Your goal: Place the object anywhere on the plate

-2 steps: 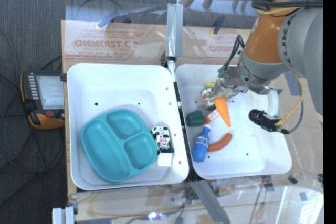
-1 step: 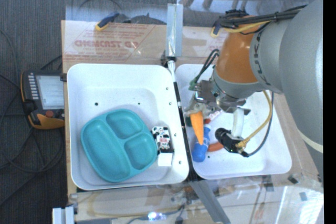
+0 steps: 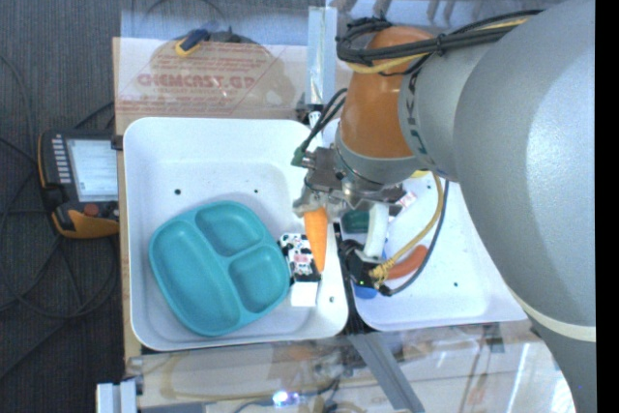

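The teal plate [image 3: 221,268] lay in the left bin [image 3: 169,155]. Just right of the plate sat a black-and-white block [image 3: 301,256]. Above that block, my gripper [image 3: 316,213] gripped an orange carrot-like object [image 3: 315,239] between its fingers.

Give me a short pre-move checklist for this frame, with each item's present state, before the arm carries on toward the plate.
1. Teal three-compartment plastic plate sits flat in the left white bin: ok.
2. Plate compartments free of objects: ok.
3. Orange carrot-shaped toy lies below the gripper, over the left bin's right rim: ok.
4. Carrot toy actually held between the gripper's parts: cannot tell, the wrist hides the contact.
5. Small black-and-white cow-patterned block lies beside the plate's right edge, near the path: not ok, it might get bumped.
6. Carrot toy on the plate: not ok, not yet done.
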